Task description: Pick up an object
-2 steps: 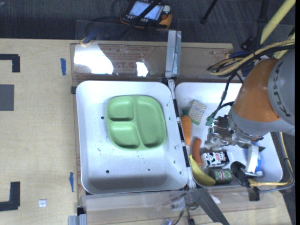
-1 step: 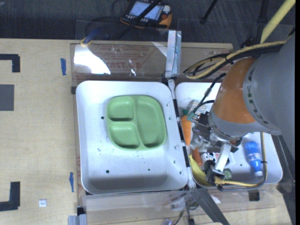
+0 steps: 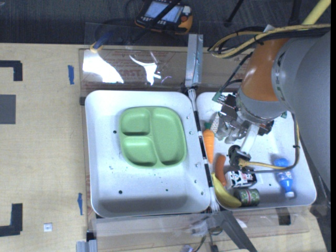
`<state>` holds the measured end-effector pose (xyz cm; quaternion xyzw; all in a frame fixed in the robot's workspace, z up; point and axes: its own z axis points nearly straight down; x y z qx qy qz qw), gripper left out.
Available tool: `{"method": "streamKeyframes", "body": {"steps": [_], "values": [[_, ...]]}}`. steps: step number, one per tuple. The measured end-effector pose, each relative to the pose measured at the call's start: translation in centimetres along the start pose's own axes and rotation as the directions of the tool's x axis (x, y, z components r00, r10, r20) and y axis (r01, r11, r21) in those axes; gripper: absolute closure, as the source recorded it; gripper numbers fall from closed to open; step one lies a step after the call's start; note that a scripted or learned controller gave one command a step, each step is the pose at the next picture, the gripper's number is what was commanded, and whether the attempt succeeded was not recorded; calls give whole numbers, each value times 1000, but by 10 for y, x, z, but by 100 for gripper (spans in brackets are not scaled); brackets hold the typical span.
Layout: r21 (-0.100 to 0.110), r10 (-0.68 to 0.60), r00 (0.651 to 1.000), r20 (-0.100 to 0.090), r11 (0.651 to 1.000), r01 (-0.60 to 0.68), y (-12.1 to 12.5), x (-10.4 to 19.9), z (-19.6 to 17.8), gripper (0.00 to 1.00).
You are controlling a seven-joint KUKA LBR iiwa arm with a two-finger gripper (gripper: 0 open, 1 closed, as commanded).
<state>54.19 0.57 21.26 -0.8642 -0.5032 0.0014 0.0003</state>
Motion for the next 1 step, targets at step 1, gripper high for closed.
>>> {"method": "streamKeyframes", "body": {"steps": [1], "values": [[4,54,999,1,999,-54,-45,8,29,100]]}}
